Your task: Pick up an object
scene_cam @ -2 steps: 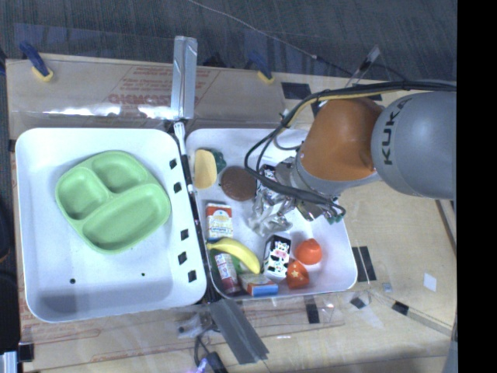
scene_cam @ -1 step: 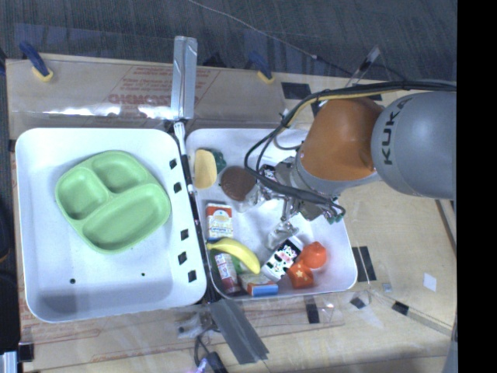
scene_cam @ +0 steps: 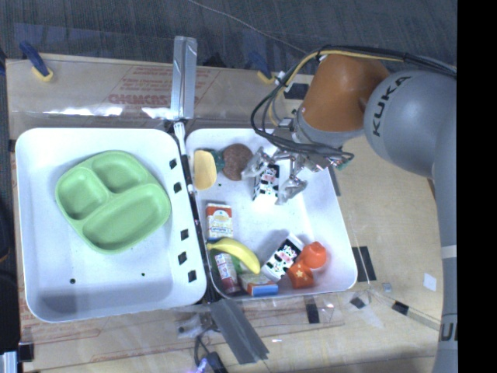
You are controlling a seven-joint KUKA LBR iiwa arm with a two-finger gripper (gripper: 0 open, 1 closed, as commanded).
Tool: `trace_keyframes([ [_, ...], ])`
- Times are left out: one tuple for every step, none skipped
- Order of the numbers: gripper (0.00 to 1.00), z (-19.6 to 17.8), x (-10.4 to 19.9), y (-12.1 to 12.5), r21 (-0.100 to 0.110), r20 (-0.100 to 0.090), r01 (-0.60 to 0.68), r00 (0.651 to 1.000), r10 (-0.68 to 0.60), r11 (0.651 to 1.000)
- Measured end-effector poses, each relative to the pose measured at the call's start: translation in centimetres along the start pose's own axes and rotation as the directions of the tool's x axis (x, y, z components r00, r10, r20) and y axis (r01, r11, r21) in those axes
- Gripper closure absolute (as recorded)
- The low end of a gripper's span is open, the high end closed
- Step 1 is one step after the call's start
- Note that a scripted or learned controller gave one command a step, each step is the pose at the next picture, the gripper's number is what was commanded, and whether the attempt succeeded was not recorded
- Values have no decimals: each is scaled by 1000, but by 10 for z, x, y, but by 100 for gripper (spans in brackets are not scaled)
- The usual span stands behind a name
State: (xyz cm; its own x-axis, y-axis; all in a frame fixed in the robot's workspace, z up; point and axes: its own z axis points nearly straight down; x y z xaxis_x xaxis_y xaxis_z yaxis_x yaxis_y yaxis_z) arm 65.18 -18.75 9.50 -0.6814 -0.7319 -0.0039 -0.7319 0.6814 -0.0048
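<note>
From the overhead camera, my two-finger metal gripper (scene_cam: 273,182) hangs in the right white plastic bin (scene_cam: 335,208), fingers closed around a small black-and-white cow-patterned carton (scene_cam: 267,182) near the back wall. The carton sits between them, so I judge it gripped, though it looks tilted; a shallow pinch could let it twist free as I lift. A brown round lump (scene_cam: 236,160) lies just beside it and might get nudged. My grey arm (scene_cam: 404,123) reads "KUKA"; the cardboard's faint red print (scene_cam: 140,95) I cannot read

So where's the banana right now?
The banana lies in the right bin, near its front left corner, just below the juice carton and left of the cow-print carton.
</note>
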Motion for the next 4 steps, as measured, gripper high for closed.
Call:
trace_keyframes([
  [0, 2, -43, 52, -5, -1, 78, 997, -78, 997],
  [0, -118, 12, 70, 4, -1, 499, 867, -499, 867],
  [0, -22, 25, 131, -6, 1, 546, 838, -546, 838],
  [0, 0, -56, 63, 0, 2, 452, 892, -452, 892],
])
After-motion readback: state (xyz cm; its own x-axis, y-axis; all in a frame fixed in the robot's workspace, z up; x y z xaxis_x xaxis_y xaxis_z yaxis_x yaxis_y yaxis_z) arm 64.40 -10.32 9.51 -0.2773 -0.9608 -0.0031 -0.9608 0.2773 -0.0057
